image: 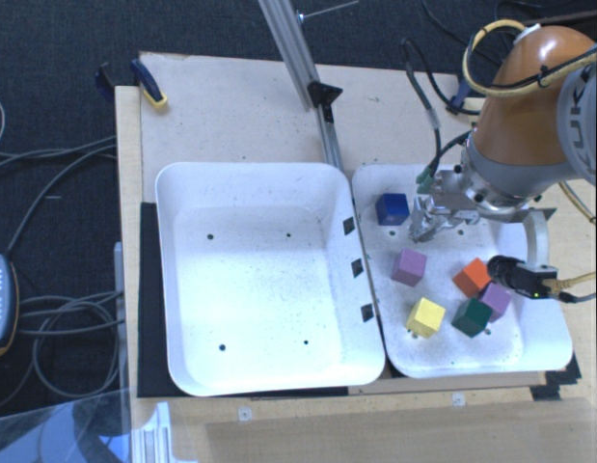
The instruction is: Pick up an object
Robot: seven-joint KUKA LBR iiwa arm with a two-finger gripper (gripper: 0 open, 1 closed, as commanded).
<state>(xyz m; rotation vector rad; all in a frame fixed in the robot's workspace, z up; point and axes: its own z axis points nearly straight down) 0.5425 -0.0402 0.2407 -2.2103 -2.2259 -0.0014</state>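
Right bin (529, 355) holds blue cube (393, 208), yellow cube (426, 316); claw (425, 228) state unclear.

Showing rounded orange band (534, 85) above grey wrist housing (580, 123); carrying yellow-and-black cables (491, 51) looping beside it; ending in metallic gripper (425, 222).

Bench (230, 114); two white bins (182, 258)

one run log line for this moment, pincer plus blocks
pincer: low in right bin, beside blue block | grasp: none seen | purple, yellow, orange, green blocks loose
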